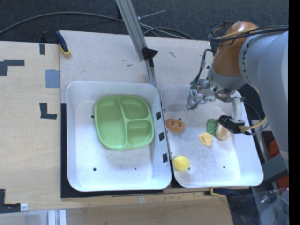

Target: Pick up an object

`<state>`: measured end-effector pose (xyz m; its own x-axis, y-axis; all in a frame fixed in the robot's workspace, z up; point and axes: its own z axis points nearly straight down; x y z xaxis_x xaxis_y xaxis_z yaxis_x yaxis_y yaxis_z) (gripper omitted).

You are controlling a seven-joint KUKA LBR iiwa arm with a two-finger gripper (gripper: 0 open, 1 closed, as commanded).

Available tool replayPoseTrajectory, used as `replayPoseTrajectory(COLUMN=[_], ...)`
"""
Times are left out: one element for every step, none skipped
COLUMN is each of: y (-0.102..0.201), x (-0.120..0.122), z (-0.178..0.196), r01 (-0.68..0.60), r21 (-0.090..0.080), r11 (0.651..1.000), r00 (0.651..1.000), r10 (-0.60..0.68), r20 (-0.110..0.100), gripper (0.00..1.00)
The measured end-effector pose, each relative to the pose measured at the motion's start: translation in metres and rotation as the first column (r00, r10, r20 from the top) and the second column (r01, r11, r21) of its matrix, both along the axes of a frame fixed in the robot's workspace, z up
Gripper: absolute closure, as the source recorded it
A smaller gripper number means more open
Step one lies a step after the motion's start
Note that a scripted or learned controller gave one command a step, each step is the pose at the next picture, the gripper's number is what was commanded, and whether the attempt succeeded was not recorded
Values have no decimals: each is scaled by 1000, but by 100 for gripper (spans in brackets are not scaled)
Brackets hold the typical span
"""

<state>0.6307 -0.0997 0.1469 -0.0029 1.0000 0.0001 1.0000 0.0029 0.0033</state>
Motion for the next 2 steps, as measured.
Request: replayPoseTrajectory(y=[1, -7], x=[6, 7], z=[44, 92], r01=[1, 1], r21=[0, -1], r11=[1000, 1000], r00=[1000, 1000], r10=[-1, -1], r20=[0, 1], gripper=[100, 100])
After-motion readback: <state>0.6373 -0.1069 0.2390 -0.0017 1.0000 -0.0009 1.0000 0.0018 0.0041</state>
